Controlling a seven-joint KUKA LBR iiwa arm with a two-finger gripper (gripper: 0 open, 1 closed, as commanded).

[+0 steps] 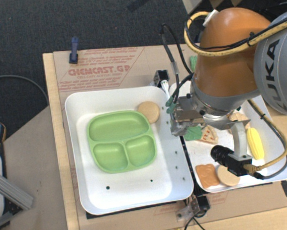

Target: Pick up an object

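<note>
My gripper (184, 124) hangs under the big orange wrist, low over the left edge of the right bin (271, 178). Right beside it, partly hidden by the arm, lie a small green piece (193, 132) and an orange pizza-slice toy (209, 134). A yellow corn cob (256, 142) rests at the right of that bin. Near the bin's front sit a toast-coloured square (205, 174) and a tan round piece (229, 177). Much of the right bin is covered by the arm.
The left bin (80, 143) holds a green divided plate (121, 141) and a tan round cookie (148, 111) at the plate's upper right. A black part on a cable (230, 161) hangs over the right bin's front. Cardboard (98, 65) lies under both bins.
</note>
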